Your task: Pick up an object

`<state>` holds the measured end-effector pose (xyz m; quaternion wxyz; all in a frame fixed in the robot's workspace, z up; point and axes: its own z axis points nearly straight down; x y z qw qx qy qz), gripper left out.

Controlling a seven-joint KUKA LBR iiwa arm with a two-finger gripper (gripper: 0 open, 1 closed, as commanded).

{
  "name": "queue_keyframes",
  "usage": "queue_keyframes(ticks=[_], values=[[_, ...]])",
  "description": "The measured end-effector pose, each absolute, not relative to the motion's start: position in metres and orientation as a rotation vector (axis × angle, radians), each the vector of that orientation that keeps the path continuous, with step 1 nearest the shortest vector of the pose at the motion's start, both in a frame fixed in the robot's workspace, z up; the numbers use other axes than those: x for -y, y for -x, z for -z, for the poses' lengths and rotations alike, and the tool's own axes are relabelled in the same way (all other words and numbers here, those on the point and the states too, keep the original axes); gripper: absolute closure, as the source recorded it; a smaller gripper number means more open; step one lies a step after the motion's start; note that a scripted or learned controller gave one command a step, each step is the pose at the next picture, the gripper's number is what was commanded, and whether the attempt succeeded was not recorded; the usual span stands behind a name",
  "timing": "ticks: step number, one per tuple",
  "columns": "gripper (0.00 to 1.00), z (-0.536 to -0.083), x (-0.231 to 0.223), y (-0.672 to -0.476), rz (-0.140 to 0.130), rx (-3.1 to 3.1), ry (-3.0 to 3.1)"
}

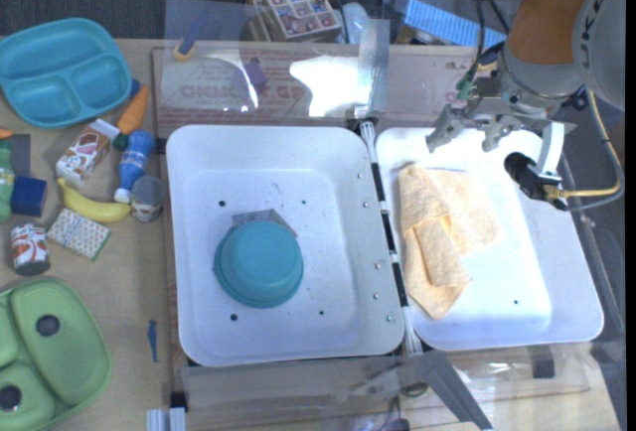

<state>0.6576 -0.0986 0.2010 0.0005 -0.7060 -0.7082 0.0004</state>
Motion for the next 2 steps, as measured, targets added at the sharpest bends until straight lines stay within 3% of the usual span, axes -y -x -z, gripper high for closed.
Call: queue_keyframes(ticks=[1, 2], values=[[0.00, -0.110, 0.133, -0.593, 0.000, 2.274, 2.169], [0.00, -0.091, 0.149, -0.580, 0.013, 2.424, 2.011]])
